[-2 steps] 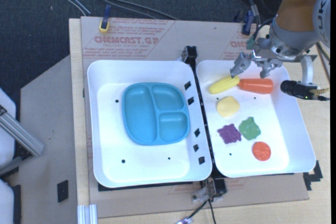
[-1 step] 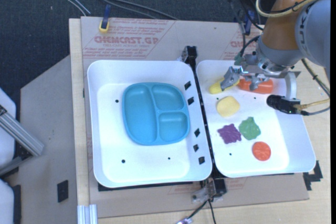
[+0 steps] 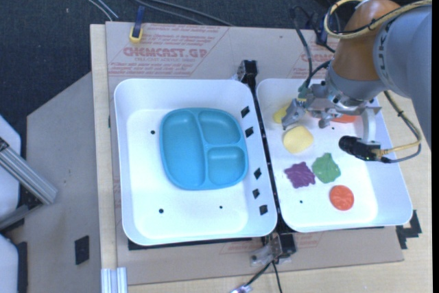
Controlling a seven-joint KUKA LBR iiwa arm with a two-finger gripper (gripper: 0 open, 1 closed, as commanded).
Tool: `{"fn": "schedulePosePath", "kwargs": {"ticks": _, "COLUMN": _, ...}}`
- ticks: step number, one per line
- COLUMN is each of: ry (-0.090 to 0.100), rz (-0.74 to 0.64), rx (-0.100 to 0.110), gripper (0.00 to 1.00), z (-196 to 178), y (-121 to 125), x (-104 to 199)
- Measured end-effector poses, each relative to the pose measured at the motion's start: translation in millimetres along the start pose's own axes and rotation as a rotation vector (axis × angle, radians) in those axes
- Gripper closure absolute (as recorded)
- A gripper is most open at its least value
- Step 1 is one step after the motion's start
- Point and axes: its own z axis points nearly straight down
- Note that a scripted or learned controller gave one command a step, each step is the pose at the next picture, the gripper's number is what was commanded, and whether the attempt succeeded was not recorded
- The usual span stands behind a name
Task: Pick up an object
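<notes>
Starting at the near edge of the right bin (image 3: 391,213): an orange round piece (image 3: 341,197) sits closest to the front rim, with a green lumpy piece (image 3: 326,167) and a purple one (image 3: 300,175) side by side just behind it. Further back, a pale yellow blob (image 3: 298,140) lies near the bin's left wall, and another yellow bit (image 3: 282,114) sits behind that. The gripper (image 3: 312,113) hangs over the far part of this bin, just above the yellow blob, but honestly can't tell if the jaws are open or closed from this angle. Nothing looks lifted, so I'd say the pick isn't done yet. The left bin (image 3: 130,168) carries a blue divided tray (image 3: 203,147).
</notes>
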Motion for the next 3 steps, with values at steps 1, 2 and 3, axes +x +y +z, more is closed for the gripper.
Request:
{"fn": "schedulePosePath", "kwargs": {"ticks": 1, "ry": 0.000, "rz": 0.000, "rx": 0.000, "gripper": 0.00, "z": 33, "y": 0, "x": 1}}
{"fn": "schedulePosePath", "kwargs": {"ticks": 2, "ry": 0.000, "rz": 0.000, "rx": -0.005, "gripper": 1.00, "z": 20, "y": 1, "x": 1}}
{"fn": "schedulePosePath", "kwargs": {"ticks": 3, "ry": -0.002, "rz": -0.001, "rx": -0.013, "gripper": 1.00, "z": -45, "y": -1, "x": 3}}
